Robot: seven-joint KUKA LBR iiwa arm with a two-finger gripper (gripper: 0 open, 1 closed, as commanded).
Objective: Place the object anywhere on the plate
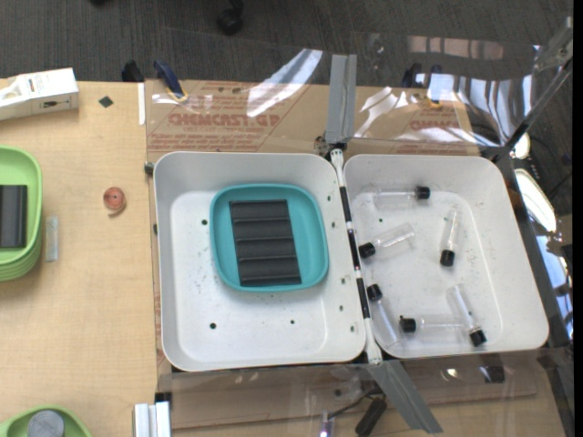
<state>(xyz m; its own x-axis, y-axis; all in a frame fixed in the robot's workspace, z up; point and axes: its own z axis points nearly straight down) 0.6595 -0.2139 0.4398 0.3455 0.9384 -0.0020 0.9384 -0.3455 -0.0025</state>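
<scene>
Well, five clear capped vials (387,240) are lying scattered across the right bin (496,176) — well apart from the teal plate (312,235), which is sitting at nine o'clock of them in the left bin (182,244), carrying dark ridged blocks (264,240)

Illumination is bright, even and diffuse, from overhead. Strong glare streaks cross the clear sheet (301,80) behind the 2 bins and the transparent panel (537,71) at upper right. The right bin (510,244) is near overexposed, so the clear tubes (396,238) show weak contrast. Shadows are soft and short inside the left bin (182,326). Focus is moderately soft throughout; the dark floor (301,7) is dim.
</scene>
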